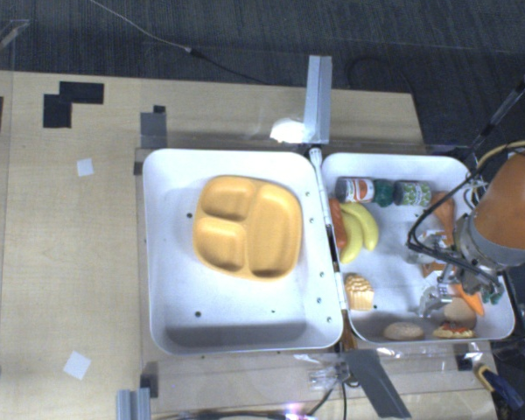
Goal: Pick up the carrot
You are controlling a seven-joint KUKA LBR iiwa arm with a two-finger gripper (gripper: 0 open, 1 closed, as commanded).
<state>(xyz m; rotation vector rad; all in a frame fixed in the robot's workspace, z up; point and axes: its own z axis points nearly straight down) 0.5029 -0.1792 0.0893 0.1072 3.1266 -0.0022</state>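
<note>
1. Although cables and the wrist cover much of it, the grey two-finger hand [439,297] sits low over the near right corner of the right shallow white bin [394,157]; whether it is spread or pressed together cannot be told.
2. The short, tapered orange carrot [471,303], as I read it, lies on the bin floor just beside the hand, on the side toward the arm; its long axis appears to run slantwise toward the near right corner, though only part of it shows.
3. Nothing is seen gripped; the pick is judged not yet made.
4. Room is tight: a small toy burger [455,329] lies just nearer, and the bin wall is close.
5. The light wooden worktop [70,278] carries both bins; the left bin [157,234] holds a yellow divided plate [248,226].
</note>
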